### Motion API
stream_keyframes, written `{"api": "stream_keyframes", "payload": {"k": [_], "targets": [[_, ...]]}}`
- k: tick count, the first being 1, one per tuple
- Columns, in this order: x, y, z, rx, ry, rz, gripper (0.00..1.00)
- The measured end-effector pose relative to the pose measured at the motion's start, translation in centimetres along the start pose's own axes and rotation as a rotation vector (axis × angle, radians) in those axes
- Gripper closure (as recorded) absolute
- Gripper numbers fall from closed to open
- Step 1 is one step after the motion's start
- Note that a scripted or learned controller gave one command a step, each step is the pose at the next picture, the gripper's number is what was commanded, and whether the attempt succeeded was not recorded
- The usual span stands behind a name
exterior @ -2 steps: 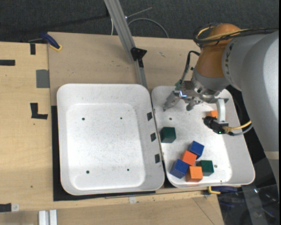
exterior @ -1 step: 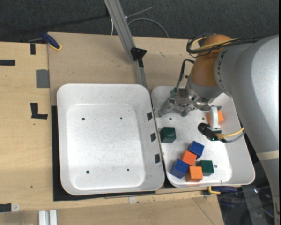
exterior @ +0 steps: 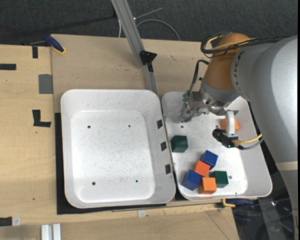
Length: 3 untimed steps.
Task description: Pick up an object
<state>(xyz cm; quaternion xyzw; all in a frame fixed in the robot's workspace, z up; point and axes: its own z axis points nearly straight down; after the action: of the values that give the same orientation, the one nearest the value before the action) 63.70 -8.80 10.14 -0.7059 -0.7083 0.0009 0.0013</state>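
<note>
a pale wooden worktop [exterior: 105, 69] lies under me, dark floor beyond its far edge, with two shallow white plastic bins side by side on it. i take the right bin [exterior: 257, 181] as my landmark. the left bin [exterior: 110, 144] touches its left wall. my grey arm with its orange band [exterior: 221, 71] reaches in from the right, and my hand [exterior: 186, 115] hangs over the right bin's far left corner, fingers pointing down at the bin floor; i cannot tell whether they are spread or pressed together, and i see nothing between them. a dark green cube [exterior: 179, 143] sits alone on the bin floor, just nearer the camera than my hand. toward the bin's near edge lies a cluster: a blue cube [exterior: 209, 159], an orange cube [exterior: 202, 168] touching it, another blue cube [exterior: 191, 179], a second orange cube [exterior: 208, 185] and a second dark green cube [exterior: 220, 178].
</note>
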Motion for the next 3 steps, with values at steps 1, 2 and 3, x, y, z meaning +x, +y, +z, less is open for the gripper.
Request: {"api": "stream_keyframes", "payload": {"k": [1,2,3], "targets": [[-0.6,0.6,-4.8,-0.006,-0.001,0.003,1.0],[-0.9,0.2,-9.3,-0.006,-0.001,0.003,1.0],[-1.7,0.4,-14.0,-0.007,-0.002,0.002,1.0]]}}
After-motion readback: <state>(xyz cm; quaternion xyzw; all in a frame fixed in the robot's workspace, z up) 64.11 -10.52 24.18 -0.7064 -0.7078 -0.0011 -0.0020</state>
